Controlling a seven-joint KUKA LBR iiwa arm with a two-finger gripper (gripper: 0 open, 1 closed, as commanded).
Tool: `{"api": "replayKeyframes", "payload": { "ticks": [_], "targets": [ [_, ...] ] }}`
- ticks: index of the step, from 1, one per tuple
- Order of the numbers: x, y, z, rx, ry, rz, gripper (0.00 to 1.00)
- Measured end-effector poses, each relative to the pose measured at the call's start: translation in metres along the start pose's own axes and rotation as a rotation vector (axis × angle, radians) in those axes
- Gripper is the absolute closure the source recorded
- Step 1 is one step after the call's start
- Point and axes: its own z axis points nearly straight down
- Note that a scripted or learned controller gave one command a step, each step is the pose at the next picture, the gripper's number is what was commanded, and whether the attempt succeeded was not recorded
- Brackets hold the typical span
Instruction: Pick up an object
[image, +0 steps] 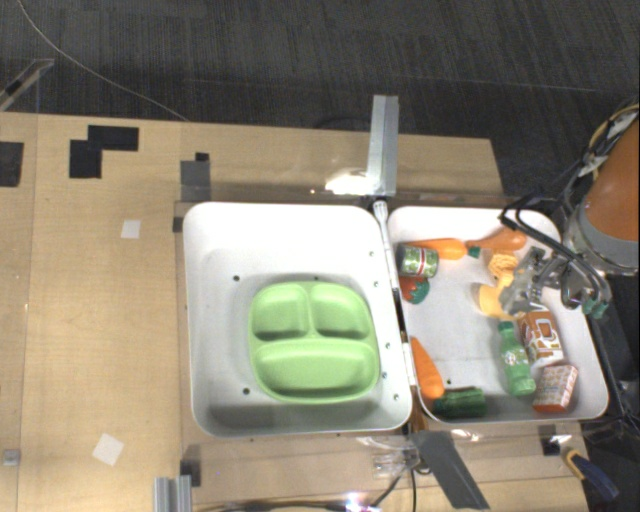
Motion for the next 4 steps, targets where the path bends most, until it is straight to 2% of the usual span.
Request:
{"api": "replayKeyframes", "payload": {
  "ticks": [1,2,3,4],
  "targets": [
    [-0.073,0.003,0.123,0.0,0.023,-0.067,1.0],
    [-0.102,0.081,0.066,-0.004,0.005,-0.102,1.0],
    [-0.105,0.008,0.042,0.001,0.008,-0.348,1.0],
    [-0.154,-0.026,-0.077,0.003,0.002,0.048,1.0]
  ]
}}
